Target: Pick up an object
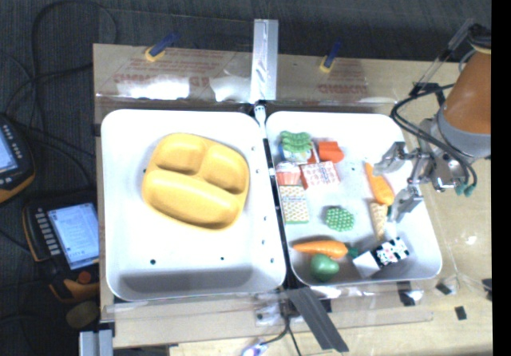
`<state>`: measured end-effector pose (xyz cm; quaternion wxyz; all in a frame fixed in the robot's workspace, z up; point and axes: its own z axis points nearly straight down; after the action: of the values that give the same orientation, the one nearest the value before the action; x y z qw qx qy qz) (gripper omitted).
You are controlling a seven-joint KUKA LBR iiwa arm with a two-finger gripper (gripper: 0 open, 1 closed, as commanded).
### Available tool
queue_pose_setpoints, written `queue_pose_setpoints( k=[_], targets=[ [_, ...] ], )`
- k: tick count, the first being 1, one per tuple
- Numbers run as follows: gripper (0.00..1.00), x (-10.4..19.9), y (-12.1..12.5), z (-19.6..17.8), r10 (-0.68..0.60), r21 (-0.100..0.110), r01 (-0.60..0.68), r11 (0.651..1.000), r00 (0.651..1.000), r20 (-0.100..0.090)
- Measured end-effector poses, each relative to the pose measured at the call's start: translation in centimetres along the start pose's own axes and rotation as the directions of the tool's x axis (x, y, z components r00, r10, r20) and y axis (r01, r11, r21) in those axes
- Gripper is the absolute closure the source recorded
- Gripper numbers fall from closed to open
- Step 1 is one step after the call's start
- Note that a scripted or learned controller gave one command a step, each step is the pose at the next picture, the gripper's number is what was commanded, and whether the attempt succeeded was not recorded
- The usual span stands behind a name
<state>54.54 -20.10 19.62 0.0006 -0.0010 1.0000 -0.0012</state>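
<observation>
Many small items crowd the right bin (431,263); my claw (402,180) hangs spread and empty over its right side, the orange carrot-like piece (379,183) lying lengthwise between the fingers, just beneath.

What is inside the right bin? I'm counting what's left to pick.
The right bin holds about ten small toys, including two carrots, a green ball and a black-and-white block. Anything beneath them is hidden.
</observation>
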Motion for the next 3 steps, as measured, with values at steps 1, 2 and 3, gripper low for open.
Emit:
queue_pose_setpoints(
  k=[1,2,3],
  targets=[
    [0.0,-3.4,-2.2,10.6,0.125,0.002,-0.125,0.992,0.992,0.013],
    [1.0,-3.5,-2.1,9.5,0.122,0.006,-0.122,0.993,0.992,0.015],
    [0.0,-3.5,-2.0,9.5,0.121,0.006,-0.121,0.993,0.993,0.015]
  ],
)
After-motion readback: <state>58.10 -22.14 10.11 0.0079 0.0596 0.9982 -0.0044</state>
